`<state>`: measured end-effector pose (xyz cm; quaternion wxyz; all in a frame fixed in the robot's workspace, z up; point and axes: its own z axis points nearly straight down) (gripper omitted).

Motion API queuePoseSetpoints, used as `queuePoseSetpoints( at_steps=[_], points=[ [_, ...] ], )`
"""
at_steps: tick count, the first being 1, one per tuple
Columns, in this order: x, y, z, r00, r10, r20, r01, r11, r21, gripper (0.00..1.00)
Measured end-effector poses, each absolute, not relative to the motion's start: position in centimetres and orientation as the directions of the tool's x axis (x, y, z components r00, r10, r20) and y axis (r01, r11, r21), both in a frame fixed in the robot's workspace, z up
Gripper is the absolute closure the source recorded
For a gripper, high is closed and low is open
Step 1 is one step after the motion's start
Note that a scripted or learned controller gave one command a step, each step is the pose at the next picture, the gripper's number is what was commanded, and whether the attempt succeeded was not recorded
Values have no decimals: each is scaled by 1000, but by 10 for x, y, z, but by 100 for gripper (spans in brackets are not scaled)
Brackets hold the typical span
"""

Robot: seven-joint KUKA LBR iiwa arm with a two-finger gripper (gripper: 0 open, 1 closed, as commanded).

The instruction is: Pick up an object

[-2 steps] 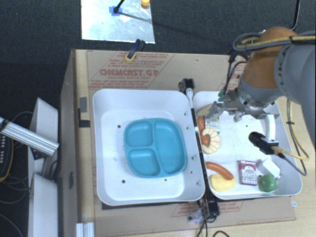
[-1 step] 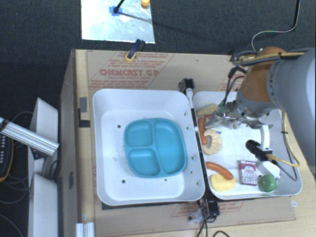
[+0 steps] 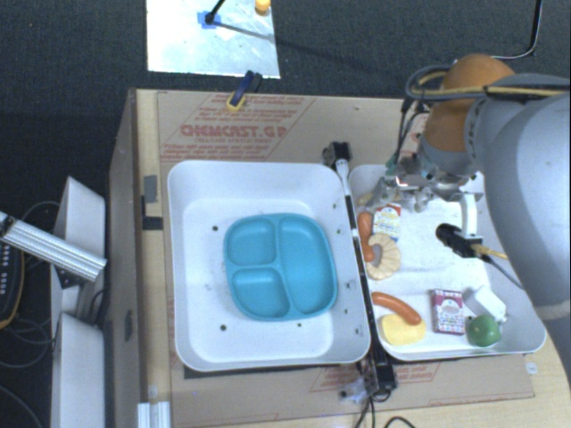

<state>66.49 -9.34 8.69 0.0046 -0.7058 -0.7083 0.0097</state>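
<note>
Grey arm [image 3: 517, 150] is being seen reaching in from the right; the gripper [image 3: 419, 190] is being held over the upper part of the right bin [image 3: 526, 333]. A small packet [image 3: 388, 221] is lying just below-left of it, beside a carrot [image 3: 366, 232], long axis running down-frame. Jaw state: cannot be told; nothing is seen held. Left bin [image 3: 192, 239] is carrying a blue tray [image 3: 279, 266].

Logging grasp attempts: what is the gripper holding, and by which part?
Cannot be told: the two-finger gripper hangs low over the right white bin, with nothing visibly between its fingers.
</note>
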Motion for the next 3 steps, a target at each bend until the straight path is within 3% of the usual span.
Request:
queuePoseSetpoints(
  at_steps=[1,2,3],
  points=[
    [608,-87,85,0,1000,-3,1000,0,1,0],
    [639,-87,85,-3,1000,-3,1000,3,3,0],
    [640,-87,95,-6,1000,-1,1000,6,3,100]
  ],
)
